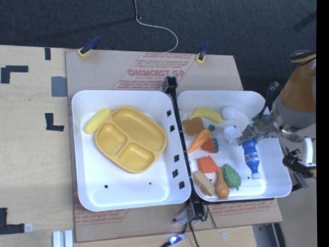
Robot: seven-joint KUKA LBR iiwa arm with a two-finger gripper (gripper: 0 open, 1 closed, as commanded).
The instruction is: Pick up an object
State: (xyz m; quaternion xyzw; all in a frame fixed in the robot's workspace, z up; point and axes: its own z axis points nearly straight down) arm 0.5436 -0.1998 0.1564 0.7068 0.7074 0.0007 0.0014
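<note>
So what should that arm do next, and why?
Probably lower the hand a little, straight onto the blue bottle. It hangs just above the bottle's top end in the right bin, and the bottle lies apart from the other toys, so it seems the easiest pick.

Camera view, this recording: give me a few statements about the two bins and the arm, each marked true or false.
1. The yellow three-compartment plastic tray lies in the left white bin. True.
2. The yellow toy corn cob lies inside one of the tray's compartments. False: it lies on the bin floor beside the tray's upper left edge.
3. The blue plastic bottle lies in the right white bin. True.
4. The orange toy carrot is in the left bin. False: it is in the right bin, near the divider.
5. The gripper hangs over the left bin. False: it is over the right bin, by the bottle's upper end.
</note>
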